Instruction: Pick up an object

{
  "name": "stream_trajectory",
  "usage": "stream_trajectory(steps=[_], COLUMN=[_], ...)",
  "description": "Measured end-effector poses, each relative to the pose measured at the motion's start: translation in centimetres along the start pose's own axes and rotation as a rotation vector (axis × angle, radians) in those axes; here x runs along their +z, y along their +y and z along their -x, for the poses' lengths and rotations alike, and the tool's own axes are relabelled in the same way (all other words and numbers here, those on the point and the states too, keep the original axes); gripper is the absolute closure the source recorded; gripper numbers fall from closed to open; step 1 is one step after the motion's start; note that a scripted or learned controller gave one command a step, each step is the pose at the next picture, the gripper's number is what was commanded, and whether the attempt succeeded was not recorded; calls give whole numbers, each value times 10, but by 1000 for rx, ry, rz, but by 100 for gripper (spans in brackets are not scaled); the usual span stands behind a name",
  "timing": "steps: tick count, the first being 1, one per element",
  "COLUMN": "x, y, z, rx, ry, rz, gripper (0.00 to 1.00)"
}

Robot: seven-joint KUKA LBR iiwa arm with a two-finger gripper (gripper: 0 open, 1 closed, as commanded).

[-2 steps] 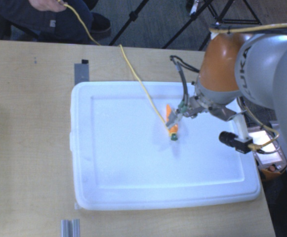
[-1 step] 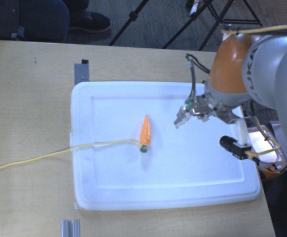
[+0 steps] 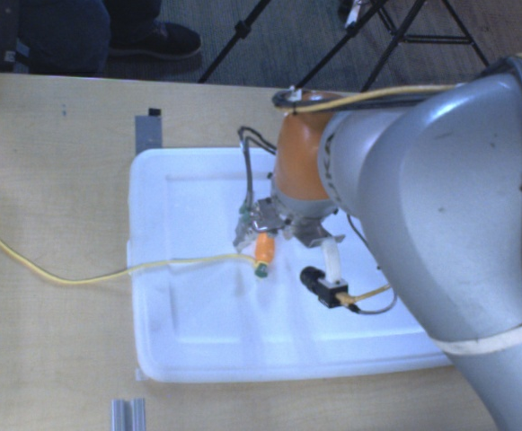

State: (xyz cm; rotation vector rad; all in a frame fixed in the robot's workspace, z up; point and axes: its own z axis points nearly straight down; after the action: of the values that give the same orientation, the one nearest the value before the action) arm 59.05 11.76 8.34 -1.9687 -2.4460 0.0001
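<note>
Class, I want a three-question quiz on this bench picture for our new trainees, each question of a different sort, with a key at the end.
1. True or false: the orange object lies on the wooden bench outside the white bin.
2. Multiple choice: the yellow cable runs from the bench into the bin over which rim as the camera sees it? A) left B) bottom C) top
3. Fill in: the band above the arm's wrist is coloured ____.

Key
1. False: it is inside the bin, just below the gripper.
2. A
3. Orange
</note>
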Motion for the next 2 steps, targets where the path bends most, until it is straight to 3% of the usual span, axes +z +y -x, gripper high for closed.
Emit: stream_trajectory(steps=[1, 2], x=[-12, -12], y=[2, 2], z=[0, 0], rx=[-4, -5], ry=[0, 0], rz=[5, 4], gripper=[100, 0])
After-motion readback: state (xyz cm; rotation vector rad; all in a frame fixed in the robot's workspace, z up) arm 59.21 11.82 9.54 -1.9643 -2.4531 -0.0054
